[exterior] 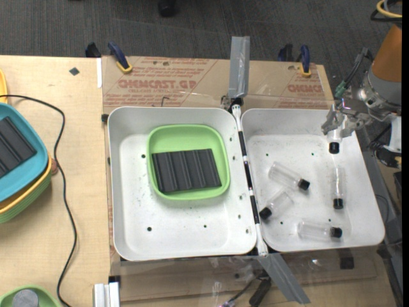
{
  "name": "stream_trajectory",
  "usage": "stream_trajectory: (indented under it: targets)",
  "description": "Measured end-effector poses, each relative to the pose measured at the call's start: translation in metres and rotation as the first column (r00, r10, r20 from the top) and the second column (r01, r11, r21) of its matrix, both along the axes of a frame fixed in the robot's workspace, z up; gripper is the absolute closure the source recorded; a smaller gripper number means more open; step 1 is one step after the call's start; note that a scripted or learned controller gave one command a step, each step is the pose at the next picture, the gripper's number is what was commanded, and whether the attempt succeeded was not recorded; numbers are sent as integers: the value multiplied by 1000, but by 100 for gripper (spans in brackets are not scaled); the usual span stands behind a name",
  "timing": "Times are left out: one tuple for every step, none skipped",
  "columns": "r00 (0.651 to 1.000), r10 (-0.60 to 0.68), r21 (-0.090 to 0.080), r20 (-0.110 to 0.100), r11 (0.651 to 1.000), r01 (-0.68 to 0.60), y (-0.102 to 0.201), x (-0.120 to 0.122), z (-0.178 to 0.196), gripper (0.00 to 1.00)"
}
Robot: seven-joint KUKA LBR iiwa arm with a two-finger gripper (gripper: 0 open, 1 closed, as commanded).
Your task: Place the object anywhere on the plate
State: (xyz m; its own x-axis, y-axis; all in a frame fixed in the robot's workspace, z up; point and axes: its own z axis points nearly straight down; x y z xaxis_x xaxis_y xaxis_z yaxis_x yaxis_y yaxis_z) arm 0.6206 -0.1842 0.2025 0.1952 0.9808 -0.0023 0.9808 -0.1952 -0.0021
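Clear vials (317, 230) lie scattered across my right bin (358, 238); none sits on the green plate (220, 147). Gripper (334, 133) hovers above that bin's far edge, grip state unreadable.

A green plate (188, 162) bearing a dark ribbed insert (185, 170) sits in the left bin (128, 235), while four clear black-capped tubes (287, 174) lie in the right bin (281, 238) below the gripper (335, 133) at upper right.

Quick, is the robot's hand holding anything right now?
Hand: closed on a clear tube with a black cap, above the right bin.
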Motion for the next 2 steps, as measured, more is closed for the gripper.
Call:
stream_trajectory:
  targets:
    - [1000,0,0,1,1000,0,0,0,0,0]
    - [960,-279,0,1,960,279,-1,-22,70,0]
